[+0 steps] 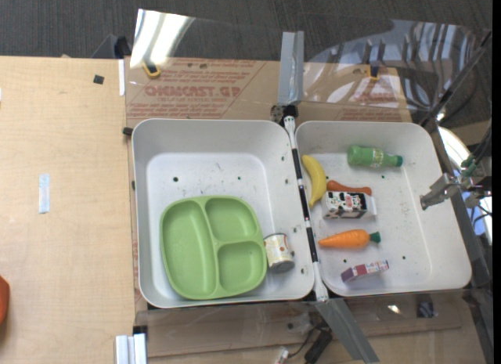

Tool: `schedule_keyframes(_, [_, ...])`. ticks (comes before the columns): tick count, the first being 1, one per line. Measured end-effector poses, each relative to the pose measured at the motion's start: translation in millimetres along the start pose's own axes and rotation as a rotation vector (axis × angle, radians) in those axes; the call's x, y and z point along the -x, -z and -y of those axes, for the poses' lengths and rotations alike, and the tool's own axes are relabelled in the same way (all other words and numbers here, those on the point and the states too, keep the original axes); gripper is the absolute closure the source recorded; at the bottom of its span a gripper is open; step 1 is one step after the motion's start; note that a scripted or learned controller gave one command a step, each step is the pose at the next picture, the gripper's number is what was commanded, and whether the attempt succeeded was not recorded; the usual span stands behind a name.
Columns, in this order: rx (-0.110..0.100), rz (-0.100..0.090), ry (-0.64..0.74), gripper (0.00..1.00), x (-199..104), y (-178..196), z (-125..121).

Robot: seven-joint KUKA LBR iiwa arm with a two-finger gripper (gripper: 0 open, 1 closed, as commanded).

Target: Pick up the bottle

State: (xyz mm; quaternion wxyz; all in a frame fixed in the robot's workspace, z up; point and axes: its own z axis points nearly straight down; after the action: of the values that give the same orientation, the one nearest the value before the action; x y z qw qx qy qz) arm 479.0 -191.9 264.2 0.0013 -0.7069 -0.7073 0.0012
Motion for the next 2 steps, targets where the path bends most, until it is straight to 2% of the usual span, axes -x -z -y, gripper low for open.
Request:
schedule_keyframes(1, [0.002, 0.0, 0.041, 0.0, -39.0, -173.2, -13.9])
schedule_keyframes(2, [0.004, 0.002, 0.274, 0.0, -90.9, -172.4, -103.7])
